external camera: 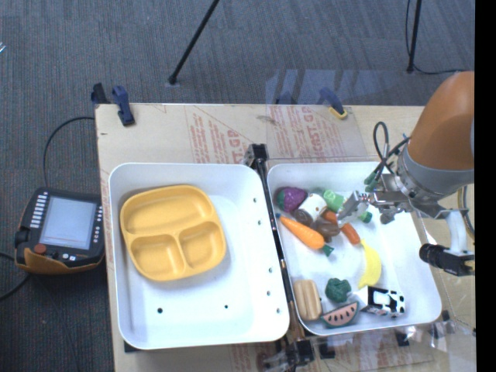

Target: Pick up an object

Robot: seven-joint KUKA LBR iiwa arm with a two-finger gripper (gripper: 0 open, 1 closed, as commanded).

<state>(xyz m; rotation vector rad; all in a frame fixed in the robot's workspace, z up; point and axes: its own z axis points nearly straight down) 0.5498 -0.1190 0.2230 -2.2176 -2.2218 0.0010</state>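
Left bin: shallow white plastic bin point(256, 285), smooth, slightly glossy.
Tray: yellow three-compartment plastic tray point(172, 232), smooth, satin sheen.
Toy food below the hand: orange plastic carrot point(302, 233), yellow plastic banana point(371, 265), both glossy.
Surface: brown cardboard-like sheet point(225, 134), matt, red printing.
Floor: dark grey carpet point(116, 29), rough weave.

Broad, rounded orange band point(449, 118) over a grey wrist housing point(435, 178). Below that, a cluttered metal tool point(363, 205) in grey and silver, small green fittings on its body. Thin black cable point(381, 142) looped beside the wrist. White bracket with a black cylindrical part point(443, 257) lower down.
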